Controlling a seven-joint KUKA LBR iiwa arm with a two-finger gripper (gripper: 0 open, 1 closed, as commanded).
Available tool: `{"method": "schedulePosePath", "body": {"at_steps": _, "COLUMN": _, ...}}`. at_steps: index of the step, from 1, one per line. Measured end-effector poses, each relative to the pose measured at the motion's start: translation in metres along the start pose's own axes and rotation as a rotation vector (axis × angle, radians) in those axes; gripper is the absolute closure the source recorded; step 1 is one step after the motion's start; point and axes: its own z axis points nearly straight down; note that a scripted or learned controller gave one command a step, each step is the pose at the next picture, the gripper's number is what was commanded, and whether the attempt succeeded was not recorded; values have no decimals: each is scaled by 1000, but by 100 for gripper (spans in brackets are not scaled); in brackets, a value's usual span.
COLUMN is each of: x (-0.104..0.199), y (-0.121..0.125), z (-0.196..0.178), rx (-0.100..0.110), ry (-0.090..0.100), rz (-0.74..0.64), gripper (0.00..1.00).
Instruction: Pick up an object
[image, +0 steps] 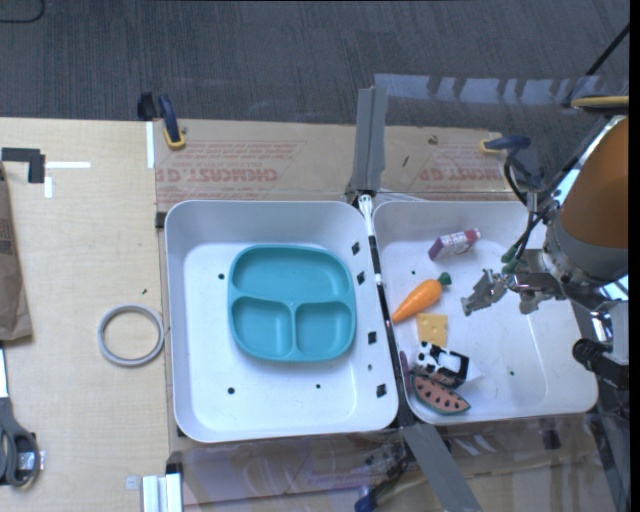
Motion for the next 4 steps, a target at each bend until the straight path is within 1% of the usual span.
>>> {"method": "schedulePosePath", "body": {"at_steps": 1, "x": 21, "y": 59, "z": 49, "rx": 0, "ry": -1, "rz": 306, "gripper": 0}}
{"method": "schedulePosePath", "body": {"at_steps": 2, "x": 50, "y": 129, "z": 29, "rx": -3, "ry": -2, "rz": 10, "gripper": 0}}
{"method": "schedulePosePath", "body": {"at_steps": 3, "x": 18, "y": 103, "z": 113, "rx": 0, "ry": -1, "rz": -30, "gripper": 0}}
{"method": "schedulePosePath", "body": {"at_steps": 4, "x": 18, "y": 77, "z": 130, "rx": -2, "ry": -1, "rz": -184, "gripper": 0}}
